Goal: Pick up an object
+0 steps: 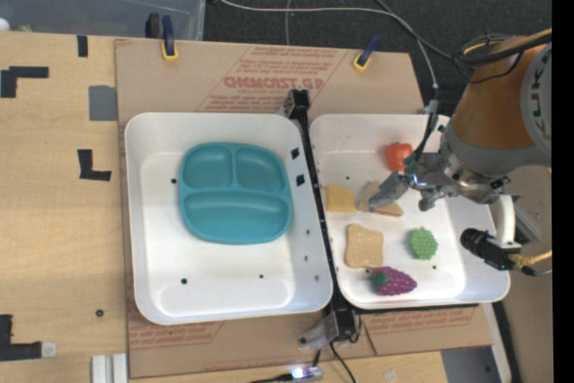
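Wooden bench with a cardboard sheet [269, 76] printed "CHEMCAST GP" in red, 2 white bins on top. Left bin [148, 220] has a teal plate [236, 193]. Right bin [354, 134] holds the food toys. Gripper [408, 190] is spread wide, pinching nothing, over a tan wedge [388, 209] lying roughly left-right.
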Robot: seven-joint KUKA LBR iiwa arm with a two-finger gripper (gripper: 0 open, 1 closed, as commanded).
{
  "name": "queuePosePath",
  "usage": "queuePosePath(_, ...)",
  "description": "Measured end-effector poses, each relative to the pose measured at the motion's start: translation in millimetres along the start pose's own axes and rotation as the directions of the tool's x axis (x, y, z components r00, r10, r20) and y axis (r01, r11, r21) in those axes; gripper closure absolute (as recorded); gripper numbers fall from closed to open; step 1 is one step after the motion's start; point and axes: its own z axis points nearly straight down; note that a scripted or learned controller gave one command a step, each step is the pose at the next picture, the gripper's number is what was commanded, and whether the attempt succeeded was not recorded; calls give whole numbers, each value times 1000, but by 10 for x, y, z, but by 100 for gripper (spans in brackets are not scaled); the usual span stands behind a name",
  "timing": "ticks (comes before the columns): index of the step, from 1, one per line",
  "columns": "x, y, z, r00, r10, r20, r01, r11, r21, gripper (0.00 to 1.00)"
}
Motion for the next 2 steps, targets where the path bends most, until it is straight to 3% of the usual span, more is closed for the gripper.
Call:
queuePosePath(1,4,30,-73,1000,-4,2,4,1000,-14,0)
queuePosePath(2,-40,24,374,1000,-3,2,3,1000,-10,0)
